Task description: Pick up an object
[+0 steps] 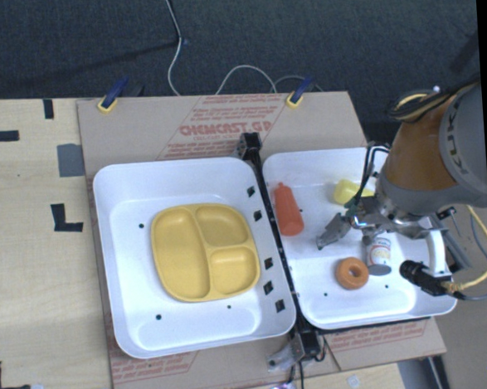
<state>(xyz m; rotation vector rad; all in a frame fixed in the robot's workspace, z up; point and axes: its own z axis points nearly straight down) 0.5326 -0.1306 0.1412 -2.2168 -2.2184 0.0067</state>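
The right bin [318, 305] holds an orange-red bottle-shaped object [287, 209] near its left wall, a yellow object [346, 191] at the back, a brown donut [351, 273] toward the front and a small white jar [379, 253] beside the donut. My gripper [329, 234] hangs over the middle of this bin, pointing left, between the orange-red object and the jar. It sits just above and left of the donut. The arm's wrist partly hides the yellow object and the top of the jar.
The left bin [122, 239] holds a yellow divided plate [204, 250]. A black divider strip [267, 229] runs between the bins. Both bins rest on a cardboard sheet [222, 124] on the wooden bench, with a white cable [176, 61] at the back.
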